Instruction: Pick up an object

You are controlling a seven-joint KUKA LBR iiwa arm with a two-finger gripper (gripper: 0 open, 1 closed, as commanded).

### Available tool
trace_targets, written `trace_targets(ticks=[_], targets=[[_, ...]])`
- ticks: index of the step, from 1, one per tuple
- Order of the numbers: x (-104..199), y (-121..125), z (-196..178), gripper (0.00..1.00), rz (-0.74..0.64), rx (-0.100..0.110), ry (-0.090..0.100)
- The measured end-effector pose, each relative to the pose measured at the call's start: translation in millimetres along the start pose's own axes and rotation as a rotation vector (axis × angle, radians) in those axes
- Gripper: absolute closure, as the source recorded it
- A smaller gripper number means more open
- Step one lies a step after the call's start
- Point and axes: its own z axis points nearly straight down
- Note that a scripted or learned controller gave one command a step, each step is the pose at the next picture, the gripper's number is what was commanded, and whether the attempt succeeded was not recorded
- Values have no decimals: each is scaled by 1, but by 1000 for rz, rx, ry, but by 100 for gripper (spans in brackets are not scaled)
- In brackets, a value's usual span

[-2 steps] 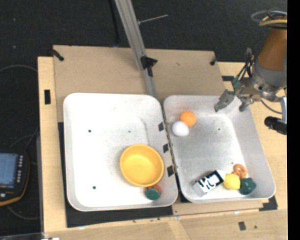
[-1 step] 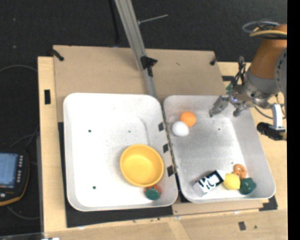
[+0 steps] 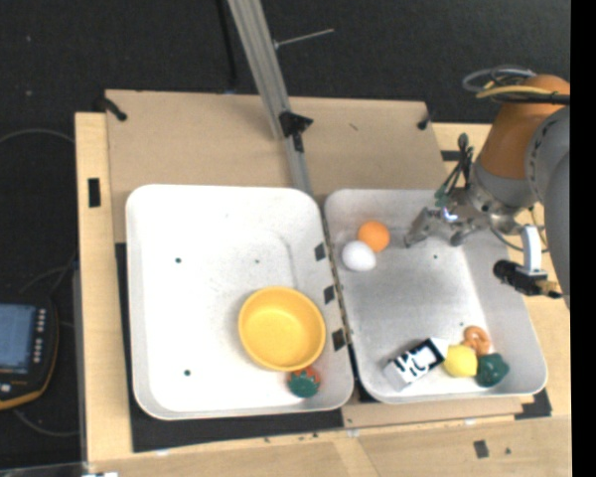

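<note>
Single fixed overhead camera, slanted down, both bins (image 3: pixel 228 202) framed.

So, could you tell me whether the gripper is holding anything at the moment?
Nothing is held: the gripper hangs over the right bin with no object between its fingers, apart from the orange ball.

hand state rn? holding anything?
Hand: over the right bin, near the orange ball; open or closed cannot be told.

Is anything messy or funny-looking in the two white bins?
Nothing looks spilled or broken. The yellow bowl sits upright in the left bin, with a small green and red toy beside it. In the right bin, the black-and-white box lies at a slant near the front.
</note>
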Motion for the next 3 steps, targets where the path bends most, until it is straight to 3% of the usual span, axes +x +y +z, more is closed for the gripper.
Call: trace_targets(ticks=[1, 3], targets=[[-2, 2, -16, 100, -4, -8, -6], [-2, -4, -116, 100, 3, -10, 1]])
